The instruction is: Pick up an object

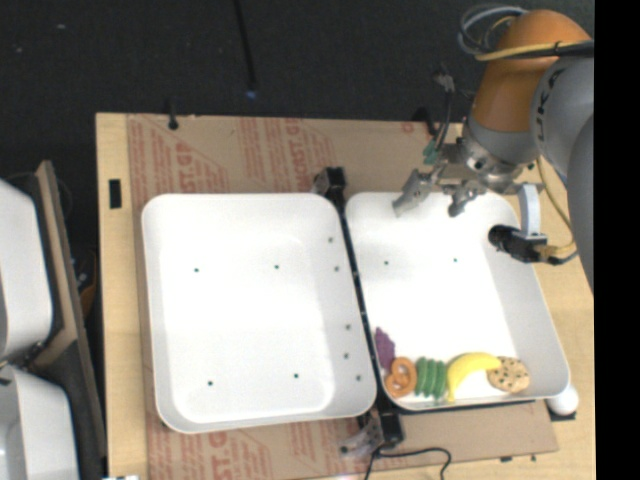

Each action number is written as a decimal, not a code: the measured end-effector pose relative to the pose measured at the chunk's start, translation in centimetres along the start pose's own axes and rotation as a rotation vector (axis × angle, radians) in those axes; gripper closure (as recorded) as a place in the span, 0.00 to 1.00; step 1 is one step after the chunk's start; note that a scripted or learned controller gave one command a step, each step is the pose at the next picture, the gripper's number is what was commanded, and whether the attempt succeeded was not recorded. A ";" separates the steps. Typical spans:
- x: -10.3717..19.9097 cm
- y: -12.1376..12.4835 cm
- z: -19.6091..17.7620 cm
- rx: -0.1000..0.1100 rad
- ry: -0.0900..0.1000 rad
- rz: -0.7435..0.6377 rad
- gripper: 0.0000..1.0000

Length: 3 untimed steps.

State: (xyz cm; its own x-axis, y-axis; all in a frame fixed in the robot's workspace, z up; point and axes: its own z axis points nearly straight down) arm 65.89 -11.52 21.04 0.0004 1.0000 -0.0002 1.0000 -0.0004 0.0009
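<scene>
Gripper (434,200) spread, holding nothing, at right bin (440,278) far rim | toys (455,375) crowd near rim

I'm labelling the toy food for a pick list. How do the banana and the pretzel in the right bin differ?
The banana is yellow, while the pretzel is orange-brown. The banana is a solid curved shape; the pretzel is a small loop with holes. The banana looks larger than the pretzel. The banana lies right of the green piece, the pretzel left of it. Both rest along the near edge of the right bin.
</scene>
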 end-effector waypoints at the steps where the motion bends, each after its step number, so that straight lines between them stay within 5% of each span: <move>1: -6.4 -4.0 3.4 0.004 -0.001 0.006 0.00; 2: -4.0 -9.5 3.9 0.002 0.000 0.001 0.00; 3: -5.2 -12.5 4.5 0.001 0.000 0.002 0.00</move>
